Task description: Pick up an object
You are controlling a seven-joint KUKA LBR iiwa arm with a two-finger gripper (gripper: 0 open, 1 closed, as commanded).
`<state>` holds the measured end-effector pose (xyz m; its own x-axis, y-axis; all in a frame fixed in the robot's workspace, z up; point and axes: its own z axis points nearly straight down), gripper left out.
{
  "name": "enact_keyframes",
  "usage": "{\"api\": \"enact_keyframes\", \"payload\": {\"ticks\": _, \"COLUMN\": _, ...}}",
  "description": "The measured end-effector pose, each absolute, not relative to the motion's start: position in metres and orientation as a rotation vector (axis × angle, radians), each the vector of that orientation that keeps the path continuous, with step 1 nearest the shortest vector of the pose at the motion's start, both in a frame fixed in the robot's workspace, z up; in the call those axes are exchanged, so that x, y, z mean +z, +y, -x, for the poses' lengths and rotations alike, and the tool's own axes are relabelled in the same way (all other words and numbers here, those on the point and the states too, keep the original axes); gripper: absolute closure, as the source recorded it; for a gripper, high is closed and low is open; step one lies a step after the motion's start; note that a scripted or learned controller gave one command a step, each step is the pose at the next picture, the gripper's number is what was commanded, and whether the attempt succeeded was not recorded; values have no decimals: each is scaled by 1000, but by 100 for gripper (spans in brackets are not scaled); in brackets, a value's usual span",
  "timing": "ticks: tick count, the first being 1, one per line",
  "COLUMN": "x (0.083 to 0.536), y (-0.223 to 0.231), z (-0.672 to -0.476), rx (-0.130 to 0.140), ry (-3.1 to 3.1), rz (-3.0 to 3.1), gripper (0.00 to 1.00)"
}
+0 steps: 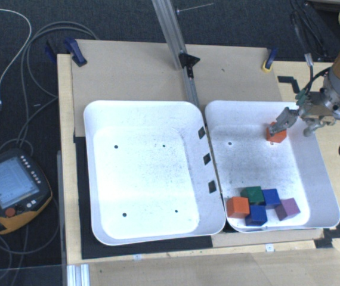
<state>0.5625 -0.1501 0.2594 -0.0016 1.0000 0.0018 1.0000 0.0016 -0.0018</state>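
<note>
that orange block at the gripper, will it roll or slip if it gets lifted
The orange block looks flat-faced and boxy, so it probably won't roll. It seems rigid and small, likely light. It appears to sit at a finger of the gripper rather than clearly between both, so it may slip or get nudged along the smooth right bin.

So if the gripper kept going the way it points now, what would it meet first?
The gripper points left and down, and an orange block sits right at its tip, so that comes first. Whether they already touch is unclear; depth is hard to judge. Beyond it lies the right bin floor.
</note>
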Motion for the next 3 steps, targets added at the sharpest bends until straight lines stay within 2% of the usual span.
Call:
{"api": "enact_keyframes", "payload": {"ticks": 1, "x": 97, "y": -195, "z": -575, "rx": 6, "ry": -2215, "rz": 2217, "gripper": 0}}
{"api": "enact_keyframes", "payload": {"ticks": 2, "x": 110, "y": -218, "z": -671, "rx": -5, "ry": -2230, "rz": 2222, "gripper": 0}}
{"api": "enact_keyframes", "payload": {"ticks": 3, "x": 100, "y": -206, "z": -643, "rx": 3, "ry": -2218, "rz": 2219, "gripper": 0}}
